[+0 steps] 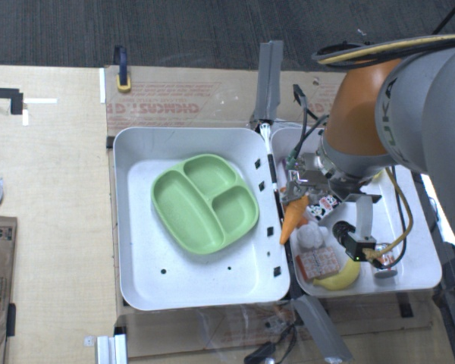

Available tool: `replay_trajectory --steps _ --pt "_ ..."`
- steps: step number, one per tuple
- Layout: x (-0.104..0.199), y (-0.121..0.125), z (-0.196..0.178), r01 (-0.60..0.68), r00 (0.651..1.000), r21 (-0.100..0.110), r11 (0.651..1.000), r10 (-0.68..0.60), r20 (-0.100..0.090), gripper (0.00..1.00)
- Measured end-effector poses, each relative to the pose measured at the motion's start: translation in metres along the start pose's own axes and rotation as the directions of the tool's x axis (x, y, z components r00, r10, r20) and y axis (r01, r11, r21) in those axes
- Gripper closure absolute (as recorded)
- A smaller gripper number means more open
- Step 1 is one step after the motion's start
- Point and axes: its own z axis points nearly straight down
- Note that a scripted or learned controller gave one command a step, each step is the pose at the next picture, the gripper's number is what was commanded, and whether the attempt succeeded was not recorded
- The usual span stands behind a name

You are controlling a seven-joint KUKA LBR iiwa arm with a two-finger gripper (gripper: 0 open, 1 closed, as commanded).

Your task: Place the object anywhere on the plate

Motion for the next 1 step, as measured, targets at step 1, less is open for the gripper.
replay_trajectory --steps 1 --pt "0.0538 0.0458 -0.0008 -0.012 1.0 -0.002 1.0 0.012 0.001 1.0"
